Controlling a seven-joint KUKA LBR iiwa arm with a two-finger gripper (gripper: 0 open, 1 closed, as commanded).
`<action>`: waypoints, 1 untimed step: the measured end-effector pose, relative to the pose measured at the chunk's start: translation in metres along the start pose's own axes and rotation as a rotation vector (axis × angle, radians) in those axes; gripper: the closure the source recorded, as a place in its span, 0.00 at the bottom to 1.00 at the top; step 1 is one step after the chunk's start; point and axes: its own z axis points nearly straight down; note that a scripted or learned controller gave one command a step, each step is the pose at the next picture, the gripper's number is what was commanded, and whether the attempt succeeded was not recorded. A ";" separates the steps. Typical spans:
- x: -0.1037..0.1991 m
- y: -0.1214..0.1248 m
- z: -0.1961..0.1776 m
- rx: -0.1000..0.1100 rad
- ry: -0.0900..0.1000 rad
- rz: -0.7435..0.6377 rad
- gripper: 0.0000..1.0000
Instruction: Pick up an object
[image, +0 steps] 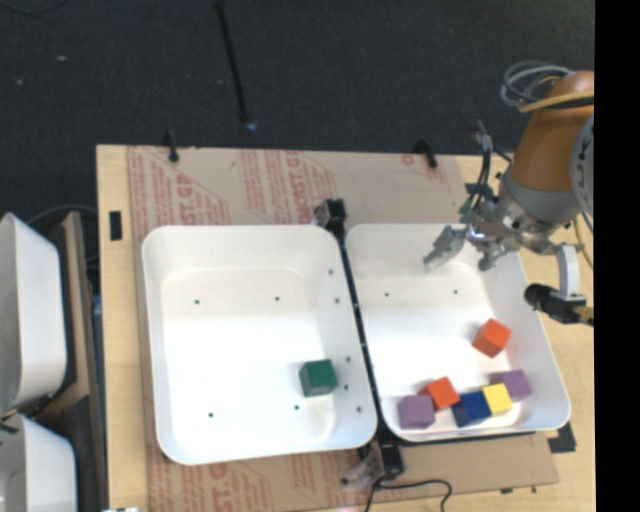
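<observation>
My gripper hangs over the far part of the right bin, its two fingers spread open with nothing between them. Well below it in the same bin lies an orange block. Along that bin's near edge sit a purple block, a second orange block, a blue block, a yellow block and another purple block. A green block rests alone in the left bin, near its front right corner.
The two bins meet at a raised divider with a black clip at its far end. The arm's orange band rises at the right. A white container stands off the bench's left side.
</observation>
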 end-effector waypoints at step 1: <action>-0.054 0.003 -0.166 -0.013 -0.004 0.073 0.00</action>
